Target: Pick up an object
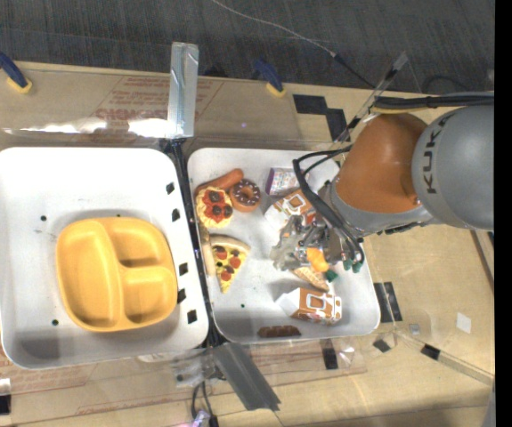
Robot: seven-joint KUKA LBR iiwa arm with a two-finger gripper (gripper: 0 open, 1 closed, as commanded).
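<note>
A: Which piece is it going for?

B: Looks like the small orange-and-yellow toy food piece [316, 260], lying right of centre in the right-hand shallow white bin [260, 323]. The gripper [313, 243] is hovering right over it, in the reach-and-grasp step, I'd say. I cannot tell its state.

A: Next?

B: Closing squarely on that piece, then lifting straight, avoiding the brown gingerbread-house toy [317, 305] nearby.

A: Surroundings?

B: The pale wooden surface [434, 390] is carrying both bins; the yellow divided plastic tray [117, 274] is sitting in the left white bin [15, 185], above dark carpet [77, 7].
</note>
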